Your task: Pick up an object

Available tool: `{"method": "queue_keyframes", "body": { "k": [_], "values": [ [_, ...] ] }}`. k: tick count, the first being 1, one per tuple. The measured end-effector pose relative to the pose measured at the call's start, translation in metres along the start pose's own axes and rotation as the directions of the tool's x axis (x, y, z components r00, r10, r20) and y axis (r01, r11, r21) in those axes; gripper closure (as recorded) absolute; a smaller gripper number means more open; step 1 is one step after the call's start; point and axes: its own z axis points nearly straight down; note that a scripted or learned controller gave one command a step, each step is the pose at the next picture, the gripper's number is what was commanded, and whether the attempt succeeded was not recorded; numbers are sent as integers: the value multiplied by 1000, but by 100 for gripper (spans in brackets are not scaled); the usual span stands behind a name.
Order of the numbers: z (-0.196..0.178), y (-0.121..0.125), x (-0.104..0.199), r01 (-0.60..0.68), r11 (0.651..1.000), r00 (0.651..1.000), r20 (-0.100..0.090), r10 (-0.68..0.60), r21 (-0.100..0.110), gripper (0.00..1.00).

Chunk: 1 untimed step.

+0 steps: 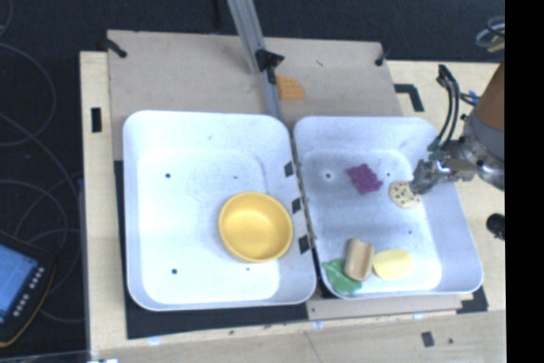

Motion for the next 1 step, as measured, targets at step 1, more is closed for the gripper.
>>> {"method": "queue_keyframes", "body": {
  "k": [1],
  "values": [
    [-21, 2, -1, 1, 1000, 1000, -2, -1, 4, 100]
  ]
}}
